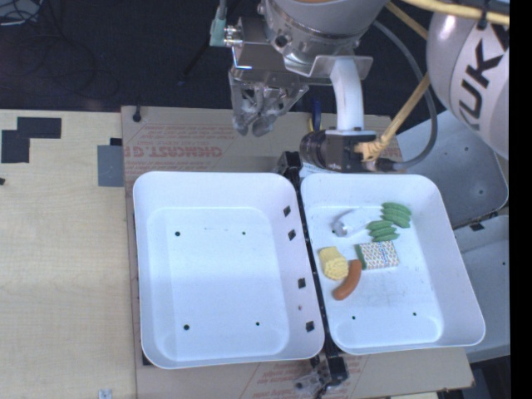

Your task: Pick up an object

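Note:
The right bin (449, 314) holds several small items: a green pea pod (396, 213), a second green pod (382, 228), a small silvery piece (342, 223), a yellow corn piece (333, 263), an orange sausage (347, 281) and a white patterned block (378, 256). My gripper (256, 113) hangs high above the far edge of the left bin (166, 314), well clear of all these items. Nothing shows between its fingers.
Both bins sit on a brown cardboard sheet (183, 144) on a pale wooden bench (58, 256). A black clip strip (301, 256) joins the two bins. The arm's large grey body (478, 56) fills the upper right.

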Robot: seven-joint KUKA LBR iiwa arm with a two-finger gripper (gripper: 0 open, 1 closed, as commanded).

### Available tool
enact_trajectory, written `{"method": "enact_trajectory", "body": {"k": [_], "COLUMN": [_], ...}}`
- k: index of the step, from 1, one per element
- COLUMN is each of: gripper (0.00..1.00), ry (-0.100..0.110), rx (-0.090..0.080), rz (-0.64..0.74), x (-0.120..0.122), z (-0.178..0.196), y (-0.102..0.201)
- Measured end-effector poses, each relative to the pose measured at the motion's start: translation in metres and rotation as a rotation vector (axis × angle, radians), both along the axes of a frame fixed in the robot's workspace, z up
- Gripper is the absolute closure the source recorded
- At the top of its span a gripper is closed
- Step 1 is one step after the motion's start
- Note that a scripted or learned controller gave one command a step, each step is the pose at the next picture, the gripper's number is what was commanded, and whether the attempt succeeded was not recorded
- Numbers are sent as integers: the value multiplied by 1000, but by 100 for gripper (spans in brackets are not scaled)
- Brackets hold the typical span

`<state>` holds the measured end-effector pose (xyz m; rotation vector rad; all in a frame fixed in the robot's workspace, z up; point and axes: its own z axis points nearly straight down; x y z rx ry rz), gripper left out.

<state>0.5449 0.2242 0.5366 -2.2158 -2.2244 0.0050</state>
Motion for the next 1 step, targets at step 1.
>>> {"method": "enact_trajectory", "body": {"k": [1], "gripper": [100], "ry": [15], "rx": [-6], "rz": [-10], "x": [-56], "z": [-120], "y": [-86]}}
